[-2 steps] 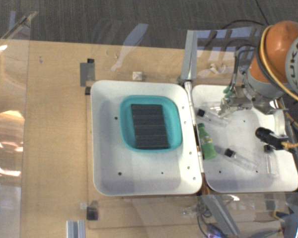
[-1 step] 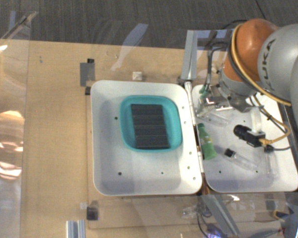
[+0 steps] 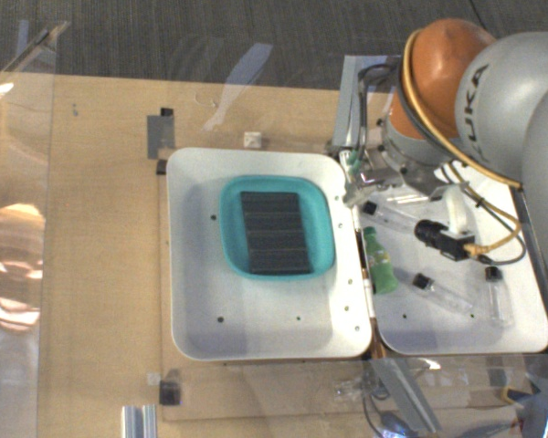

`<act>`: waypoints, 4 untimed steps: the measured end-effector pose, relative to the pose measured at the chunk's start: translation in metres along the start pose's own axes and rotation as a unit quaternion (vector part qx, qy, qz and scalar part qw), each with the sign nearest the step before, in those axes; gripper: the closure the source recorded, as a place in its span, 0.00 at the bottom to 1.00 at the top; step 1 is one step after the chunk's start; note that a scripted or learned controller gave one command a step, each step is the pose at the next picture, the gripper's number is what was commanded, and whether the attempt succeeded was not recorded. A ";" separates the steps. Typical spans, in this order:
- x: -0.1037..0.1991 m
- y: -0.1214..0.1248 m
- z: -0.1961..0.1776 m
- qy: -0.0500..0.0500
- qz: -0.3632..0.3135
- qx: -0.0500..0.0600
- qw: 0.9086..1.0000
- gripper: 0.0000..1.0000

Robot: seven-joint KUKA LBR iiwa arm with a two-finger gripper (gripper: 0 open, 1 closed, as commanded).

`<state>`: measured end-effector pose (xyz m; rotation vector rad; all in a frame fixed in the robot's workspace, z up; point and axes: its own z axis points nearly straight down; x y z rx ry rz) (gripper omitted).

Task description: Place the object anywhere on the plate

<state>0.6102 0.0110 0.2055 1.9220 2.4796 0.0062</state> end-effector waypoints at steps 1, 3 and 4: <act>0.000 0.000 0.000 0.000 0.000 0.000 1.000 0.00; -0.158 -0.040 0.027 -0.001 0.140 0.001 0.990 0.00; -0.157 -0.037 0.015 -0.002 0.136 -0.002 0.991 1.00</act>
